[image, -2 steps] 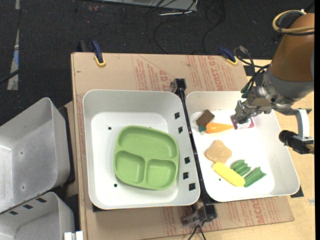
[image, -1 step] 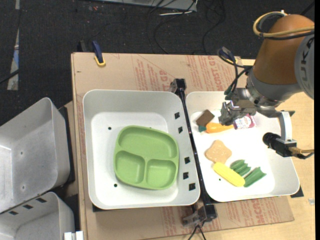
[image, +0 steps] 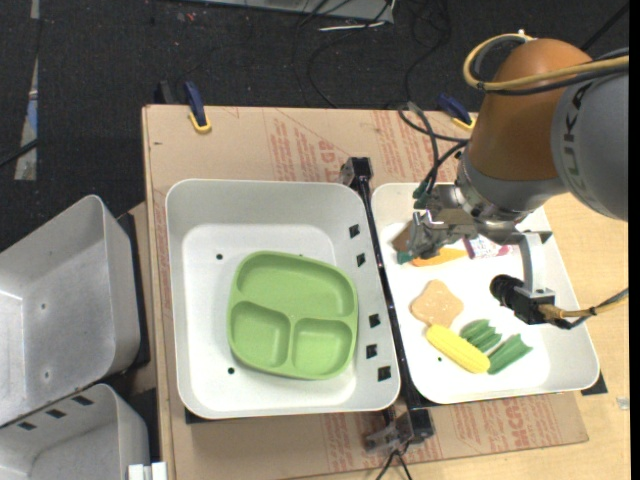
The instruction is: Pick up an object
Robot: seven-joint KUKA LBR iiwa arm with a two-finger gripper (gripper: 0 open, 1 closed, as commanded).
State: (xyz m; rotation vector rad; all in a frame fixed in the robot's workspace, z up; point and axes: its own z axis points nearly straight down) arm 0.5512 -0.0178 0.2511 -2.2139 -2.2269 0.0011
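Gripper (image: 422, 236) hangs low over the right bin's (image: 575, 368) upper left corner; whether it's spread, I cannot tell. An orange carrot (image: 440, 259) lies just beneath and right, long axis running left-right, likely the nearest target.

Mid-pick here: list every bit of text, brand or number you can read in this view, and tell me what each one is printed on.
"KU": the visible start of dark lettering on the grey arm, cut off by the frame edge.
Red repeated print across the cardboard sheet under the bins: too faint and blurred to read.
Small pink-marked paper scrap in the right bin near the gripper: too small to read.
Green divided plate, toy corn, toast: no text.
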